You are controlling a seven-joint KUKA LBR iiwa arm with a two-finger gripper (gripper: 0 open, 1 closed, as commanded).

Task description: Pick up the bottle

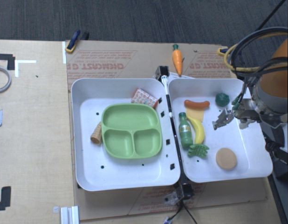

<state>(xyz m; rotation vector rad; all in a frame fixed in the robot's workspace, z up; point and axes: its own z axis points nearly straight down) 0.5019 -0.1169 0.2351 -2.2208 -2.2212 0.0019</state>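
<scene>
Gripper [222, 120] over right bin [256, 167], nothing between its tips; cannot tell if released or clenched. Bins white, shallow, glossy, on printed brown cardboard [102, 62] over pale wood bench [32, 139]; dark carpet at 12 o'clock. Bottle [185, 130]: green, clear plastic, lying flat against right bin's 9 o'clock wall, banana [197, 129] touching at its 3 o'clock. Left bin [88, 167] holds green 3-compartment tray [132, 130].
</scene>
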